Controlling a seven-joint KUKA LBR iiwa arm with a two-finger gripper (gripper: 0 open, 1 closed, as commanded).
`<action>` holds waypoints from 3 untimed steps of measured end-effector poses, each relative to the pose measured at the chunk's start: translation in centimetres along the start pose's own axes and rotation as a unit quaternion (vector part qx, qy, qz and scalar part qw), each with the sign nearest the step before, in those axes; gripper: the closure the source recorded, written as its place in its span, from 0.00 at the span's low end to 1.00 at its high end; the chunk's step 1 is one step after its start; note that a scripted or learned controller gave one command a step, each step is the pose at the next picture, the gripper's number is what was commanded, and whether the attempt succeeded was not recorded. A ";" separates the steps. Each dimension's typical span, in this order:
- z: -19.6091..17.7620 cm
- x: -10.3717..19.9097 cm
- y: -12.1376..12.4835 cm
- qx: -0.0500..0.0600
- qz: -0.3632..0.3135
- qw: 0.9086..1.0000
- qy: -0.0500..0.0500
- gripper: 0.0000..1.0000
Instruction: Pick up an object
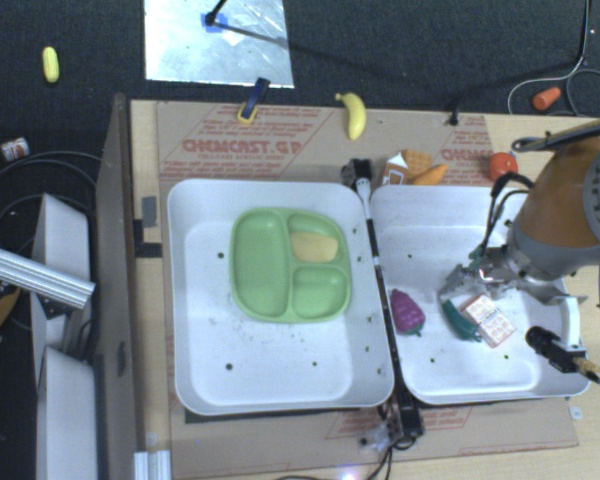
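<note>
The right bin (420, 230) holds a purple grape bunch (408, 311) near its left wall. To the right of it lie a small teal item (456, 320) and a white and red packet (488, 322). My gripper (470, 286) hangs low over the right bin, just above the teal item and the packet. The arm's wrist and orange band (565, 203) rise behind it to the right. I see nothing clearly between the fingers.
The left bin (205, 368) carries a green divided plate (285, 265) with a yellow piece (315, 246) in one compartment. On the cardboard behind the bins lie a banana (354, 115), an orange carrot-like toy (427, 174) and a red ball (502, 164).
</note>
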State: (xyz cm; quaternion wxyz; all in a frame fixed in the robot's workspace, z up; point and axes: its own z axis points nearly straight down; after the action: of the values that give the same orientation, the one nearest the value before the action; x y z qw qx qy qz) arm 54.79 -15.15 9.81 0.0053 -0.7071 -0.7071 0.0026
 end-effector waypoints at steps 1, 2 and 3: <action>1.5 0.7 -3.0 -0.005 0.000 1.000 -0.002 0.00; 0.3 0.6 -2.7 -0.008 0.000 1.000 -0.002 1.00; -9.1 -2.6 -5.8 -0.010 0.001 1.000 -0.004 1.00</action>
State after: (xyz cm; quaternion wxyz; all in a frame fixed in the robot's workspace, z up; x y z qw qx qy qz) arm 49.06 -17.78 18.92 -0.0048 -0.7080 -0.7062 -0.0014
